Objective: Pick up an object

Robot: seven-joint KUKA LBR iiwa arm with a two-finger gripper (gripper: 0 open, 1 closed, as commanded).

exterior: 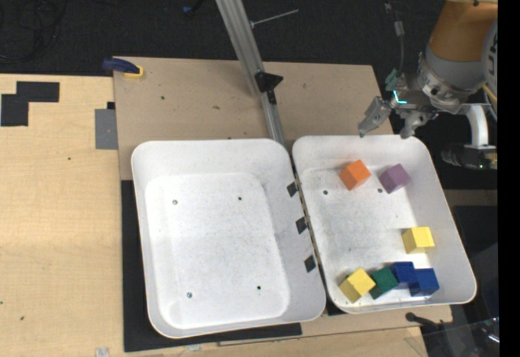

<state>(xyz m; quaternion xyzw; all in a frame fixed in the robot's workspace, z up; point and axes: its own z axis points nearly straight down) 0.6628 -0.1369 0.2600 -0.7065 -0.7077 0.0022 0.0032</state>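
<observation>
Arm (pixel 459 22) is cut off at the top right, so we see just its orange band and grey wrist. Gripper (pixel 390 121) hangs over the far rim of the right bin (pixel 455 217), fingers spread, nothing between them. Its fingertips blur against the dark background; we can't judge its height above the bin.

Cubes all sit in the right bin: orange cube (pixel 354 175) and purple cube (pixel 395 177) near the far end, just below the gripper; yellow cube (pixel 418 239) by the right wall. At the near edge a second yellow (pixel 356 285), a green (pixel 383 280) and blue blocks (pixel 416 278) bunch together, touching; we can't tell whether blue is one or two.

Left bin (pixel 211 241) sits alongside, black clips at the seam. Bins rest on a brown board (pixel 203 103) beside a pale wooden floor (pixel 49 209). A metal rail (pixel 240 30) slants up from behind the bins into a dark background with cables.
</observation>
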